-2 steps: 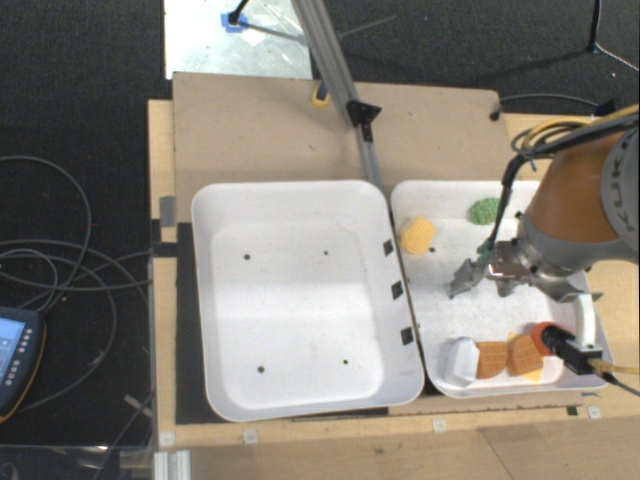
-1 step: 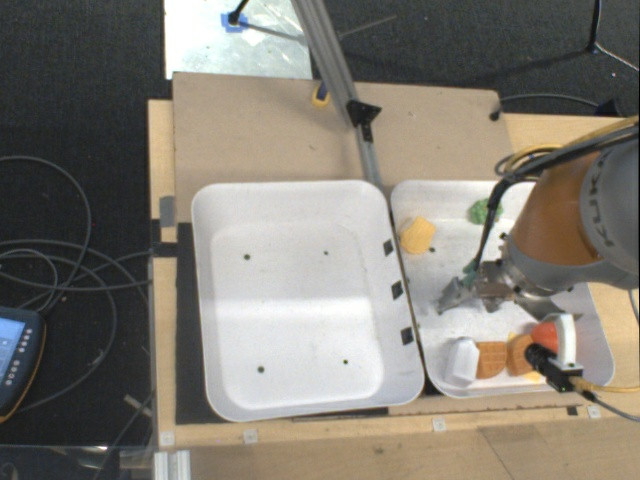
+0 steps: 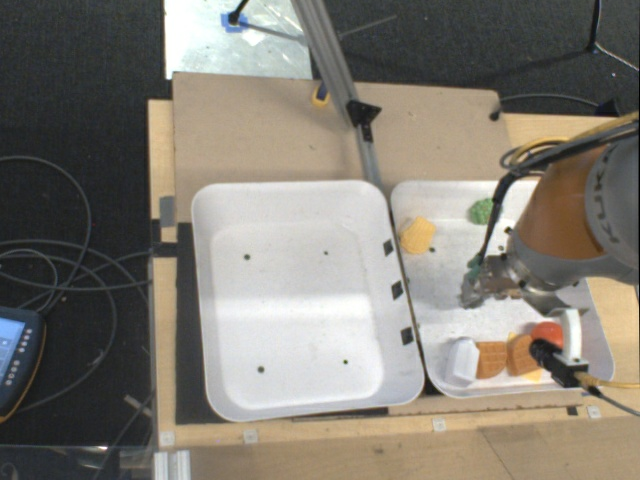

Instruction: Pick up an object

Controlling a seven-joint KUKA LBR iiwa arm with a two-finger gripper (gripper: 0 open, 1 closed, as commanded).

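Gripper point(image 3: 477, 290) low over bare floor of right white bin point(image 3: 440, 278), finger state cannot be told; nearest candidates, yellow foam-like chunk point(image 3: 417, 234) and small white block point(image 3: 461, 360), lie apart, so re-centre squarely before descending.

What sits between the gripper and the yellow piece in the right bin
Nothing. In the camera view, the stretch from the gripper to the yellow piece is bare white floor of the right bin.
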